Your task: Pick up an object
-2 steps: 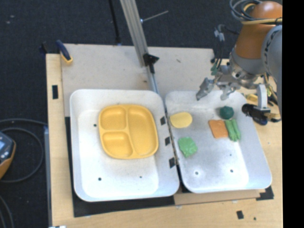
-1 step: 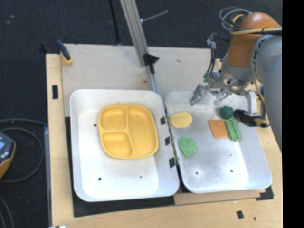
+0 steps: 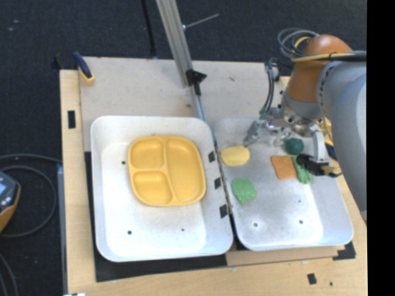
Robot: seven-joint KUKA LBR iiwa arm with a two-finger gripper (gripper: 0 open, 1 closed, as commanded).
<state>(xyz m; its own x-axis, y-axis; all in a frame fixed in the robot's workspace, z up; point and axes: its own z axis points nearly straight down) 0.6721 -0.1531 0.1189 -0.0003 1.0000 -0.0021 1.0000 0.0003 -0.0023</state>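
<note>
My gripper (image 3: 254, 132) hangs over the far left part of the right bin (image 3: 278, 227), below the orange band of the arm. A pale yellow rounded object (image 3: 235, 156) lies just in front of it, near the bin's left wall. A light green object (image 3: 244, 190) sits nearer the front. Under the wrist lie an orange block (image 3: 284, 166) and a dark teal ball (image 3: 294, 145). A green piece (image 3: 303, 175) lies by the block, on its right side. Nothing visible is lifted off the bin floor.
The left bin (image 3: 111, 227) holds a yellow divided plate (image 3: 166, 169). A slanted metal pole (image 3: 176, 36) rises behind the bins. The arm's grey body covers the right bin's far right corner.
</note>
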